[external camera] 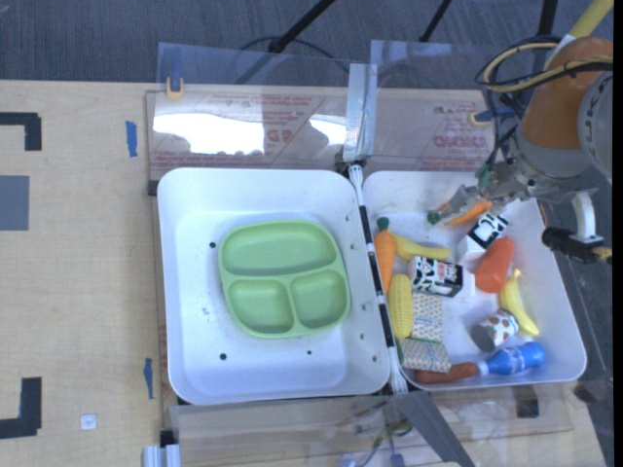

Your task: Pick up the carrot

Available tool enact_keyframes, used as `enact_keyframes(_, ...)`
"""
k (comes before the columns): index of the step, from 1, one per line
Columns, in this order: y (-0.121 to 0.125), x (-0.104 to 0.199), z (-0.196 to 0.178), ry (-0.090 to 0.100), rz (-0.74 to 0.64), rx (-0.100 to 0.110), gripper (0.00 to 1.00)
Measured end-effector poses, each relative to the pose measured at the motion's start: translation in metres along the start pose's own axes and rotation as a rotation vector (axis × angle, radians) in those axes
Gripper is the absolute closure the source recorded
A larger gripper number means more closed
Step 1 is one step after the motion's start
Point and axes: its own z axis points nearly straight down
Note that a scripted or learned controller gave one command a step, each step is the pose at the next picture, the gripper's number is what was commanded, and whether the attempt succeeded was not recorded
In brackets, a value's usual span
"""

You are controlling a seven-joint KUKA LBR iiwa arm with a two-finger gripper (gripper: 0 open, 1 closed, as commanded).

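Reaching in from the three o'clock side of the view, the grey arm with its orange band hangs over the far corner of the right bin point(569, 331), at about one o'clock of that bin. The gripper point(494, 187) sits low above the bin floor there, but it is too small and cluttered to tell how wide it stands or whether anything is between its tips. Just beside it, toward eight o'clock, lies a small orange and green piece point(464, 208); I cannot tell whether the two touch.

The carrot point(386, 258) lies well apart from the gripper, along the right bin's nine o'clock wall, close to the divider between the bins. Its green top points to twelve o'clock and its orange body runs toward six. Directly at its six o'clock end a yellow corn cob point(400, 305) lies in line with it. A yellow banana point(424, 249) rests just at the carrot's three o'clock side, with a black and white carton point(437, 276) below that.

Further toward three o'clock sit an orange-red pepper point(494, 264) and a second banana point(521, 306). A blue bottle point(512, 360) lies near the bin's five o'clock corner.

The left bin point(185, 222) holds a green divided plate point(284, 278) at its centre.
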Motion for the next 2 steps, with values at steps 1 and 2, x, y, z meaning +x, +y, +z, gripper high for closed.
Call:
enact_keyframes(1,0.026,0.048,-0.027,0.001,-0.041,0.001,0.0)
enact_keyframes(2,0.017,0.001,0.038,0.001,0.035,0.003,0.0)
